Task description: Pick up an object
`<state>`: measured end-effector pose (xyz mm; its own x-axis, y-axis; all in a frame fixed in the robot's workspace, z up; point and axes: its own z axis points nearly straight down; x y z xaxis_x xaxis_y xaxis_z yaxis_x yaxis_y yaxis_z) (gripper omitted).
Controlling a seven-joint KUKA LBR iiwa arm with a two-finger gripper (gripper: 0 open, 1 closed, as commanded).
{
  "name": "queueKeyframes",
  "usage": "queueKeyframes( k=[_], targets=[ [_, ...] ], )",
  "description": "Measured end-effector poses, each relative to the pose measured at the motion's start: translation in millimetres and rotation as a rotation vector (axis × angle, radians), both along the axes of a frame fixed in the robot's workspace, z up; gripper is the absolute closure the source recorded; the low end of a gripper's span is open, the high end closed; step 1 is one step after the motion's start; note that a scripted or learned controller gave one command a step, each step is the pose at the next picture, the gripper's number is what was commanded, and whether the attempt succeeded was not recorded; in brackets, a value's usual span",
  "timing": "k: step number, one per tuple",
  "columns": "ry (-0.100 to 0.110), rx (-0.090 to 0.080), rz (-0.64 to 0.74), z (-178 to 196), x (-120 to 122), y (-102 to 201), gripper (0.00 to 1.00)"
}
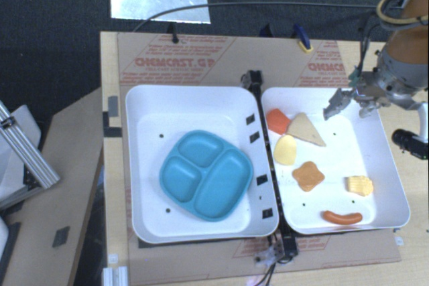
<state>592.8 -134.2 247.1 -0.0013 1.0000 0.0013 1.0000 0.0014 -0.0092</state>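
Arm: I have the grey arm with its orange band coming in at the upper right of the frame, above the far right corner of the right white bin (392,207).

Claw: the two-finger gripper (353,104) hangs over the upper right part of that bin. Its two fingers look spread apart, one toward the frame's left and one toward the right, with nothing between them.

Candidates: the beige wedge-shaped piece (306,129) lies nearest, just left and below the claw. Touching its left side is the orange-red rounded block (277,120); just under it, the pale yellow rounded piece (285,150).

Further off: the orange-brown flat cookie-shaped piece (308,175) at the bin's middle, the small yellow ridged block (359,185) to the lower right, and the red-orange sausage-shaped piece (342,216) near the lower edge.

Left bin: the blue divided plastic plate (206,174) sits there; I would leave it alone.

My pick: I judge the wedge the shortest reach, but it crowds its neighbours.

How to do it well: I would centre over the wedge's free right end, turn the fingers across its narrow width, and descend straight.

Risk: a slanted wedge may squirt out; the yellow ridged block stands apart and may grip cleaner.
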Motion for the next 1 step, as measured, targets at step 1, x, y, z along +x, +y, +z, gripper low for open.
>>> queueKeyframes(
  k=[1],
  targets=[
    [-0.011, -0.002, 0.002, 6.1, 2.1, 0.3, 0.0]
  ],
)
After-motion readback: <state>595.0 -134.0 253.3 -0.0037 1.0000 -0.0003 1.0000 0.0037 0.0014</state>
